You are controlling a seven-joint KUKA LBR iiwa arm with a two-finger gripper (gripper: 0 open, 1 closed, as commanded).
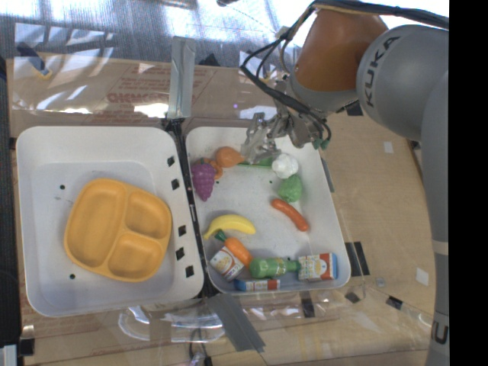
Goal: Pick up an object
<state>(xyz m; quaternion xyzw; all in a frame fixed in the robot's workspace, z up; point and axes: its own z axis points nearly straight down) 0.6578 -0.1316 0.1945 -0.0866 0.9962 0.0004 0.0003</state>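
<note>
My gripper [257, 145] hangs over the far edge of the right bin [329, 204], just right of an orange round fruit [226, 157]. Its fingers point down toward the bin floor beside a white garlic-like piece [285, 165]. Nothing is visible between them. Purple grapes [203, 178], a green vegetable [290, 187], an orange-red carrot [290, 214] and a yellow banana [231, 224] lie in the same bin.
Along the right bin's near wall lie a small can [223, 262], an orange piece [239, 249], a green bottle [273, 267], a small carton [317, 266] and a blue item [255, 284]. The left bin [46, 158] holds a yellow divided plate [118, 229].
</note>
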